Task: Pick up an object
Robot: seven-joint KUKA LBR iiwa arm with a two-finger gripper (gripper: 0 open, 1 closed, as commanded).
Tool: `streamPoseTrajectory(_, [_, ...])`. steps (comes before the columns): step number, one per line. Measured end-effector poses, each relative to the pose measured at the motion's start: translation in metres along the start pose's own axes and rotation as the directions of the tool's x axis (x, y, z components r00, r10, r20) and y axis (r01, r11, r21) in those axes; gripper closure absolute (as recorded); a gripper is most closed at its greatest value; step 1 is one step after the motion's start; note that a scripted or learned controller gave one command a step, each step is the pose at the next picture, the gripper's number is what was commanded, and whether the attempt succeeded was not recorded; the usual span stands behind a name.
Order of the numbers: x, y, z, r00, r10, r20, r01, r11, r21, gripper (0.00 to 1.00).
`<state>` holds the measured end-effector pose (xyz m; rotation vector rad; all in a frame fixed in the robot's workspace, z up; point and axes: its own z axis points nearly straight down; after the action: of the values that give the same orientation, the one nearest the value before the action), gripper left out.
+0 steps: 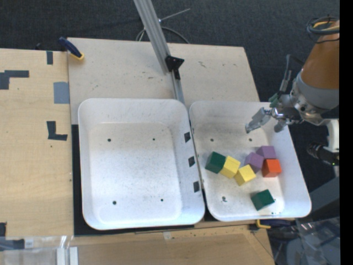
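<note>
- Camera view: the two-finger gripper (259, 120) hangs over the far part of the right shallow white plastic bin (218, 117), its fingers apart and nothing between them.
- The small cubes lie nearer in that bin: a dark green one (215, 162) touching a yellow one (230, 166), another yellow (245, 174), two purple (255, 160) (268, 152), an orange (271, 167), and a second green cube (262, 199) set apart.
- The left white bin (88, 148) sits alongside.
- Risk: the cubes crowd together, so descending fingers may land on a neighbour, push the cluster aside, or close on an edge and slip.
</note>
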<state>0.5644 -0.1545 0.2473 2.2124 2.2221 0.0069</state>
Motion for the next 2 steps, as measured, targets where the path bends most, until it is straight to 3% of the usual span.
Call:
streamPoseTrajectory(1, [0.082,-0.051,0.058,1.000,-0.002,-0.006,0.002,1.000,0.017,0.00])
streamPoseTrajectory(2, [0.055,-0.058,0.128,1.000,0.007,0.003,-0.007,1.000,0.004,0.00])
